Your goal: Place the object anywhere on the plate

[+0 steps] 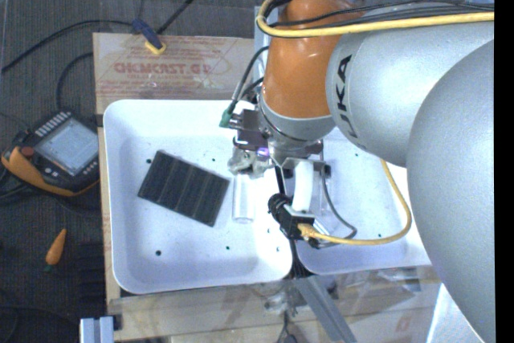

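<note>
Camera view: gripper (243,165) hangs over the left bin (128,253).

I see the dark ribbed plate (184,187) at nine o'clock from the gripper, long axis slanting. A small white cylinder (242,199) stands just below at six o'clock. Whether the jaws are released or clenched, I cannot tell.

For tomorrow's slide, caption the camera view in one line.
KUKA arm lowers its gripper over the left bin, beside a dark ribbed plate and a small white cylinder.
</note>
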Tool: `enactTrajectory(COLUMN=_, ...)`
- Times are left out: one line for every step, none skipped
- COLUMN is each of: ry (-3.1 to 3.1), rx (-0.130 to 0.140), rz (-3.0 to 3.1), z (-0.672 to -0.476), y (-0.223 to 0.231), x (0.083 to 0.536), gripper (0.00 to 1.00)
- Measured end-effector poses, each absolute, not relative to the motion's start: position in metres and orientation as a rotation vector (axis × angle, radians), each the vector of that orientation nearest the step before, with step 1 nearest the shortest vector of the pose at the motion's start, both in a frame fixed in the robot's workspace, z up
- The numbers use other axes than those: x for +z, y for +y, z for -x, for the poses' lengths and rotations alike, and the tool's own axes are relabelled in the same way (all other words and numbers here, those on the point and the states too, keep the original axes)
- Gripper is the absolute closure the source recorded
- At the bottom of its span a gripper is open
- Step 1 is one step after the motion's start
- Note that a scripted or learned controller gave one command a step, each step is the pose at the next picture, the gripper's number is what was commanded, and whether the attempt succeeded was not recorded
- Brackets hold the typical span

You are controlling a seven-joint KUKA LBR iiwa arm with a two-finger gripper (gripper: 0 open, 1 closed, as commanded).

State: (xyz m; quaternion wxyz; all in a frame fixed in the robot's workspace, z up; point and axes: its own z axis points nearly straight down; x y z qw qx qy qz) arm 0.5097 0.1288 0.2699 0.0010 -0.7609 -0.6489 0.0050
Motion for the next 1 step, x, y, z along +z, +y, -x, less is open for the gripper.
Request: enactTrajectory(ry=-2.033, rx=0.016, rz=2.396, z=-0.5638, y=0.1652, x=0.2322, gripper=1.0)
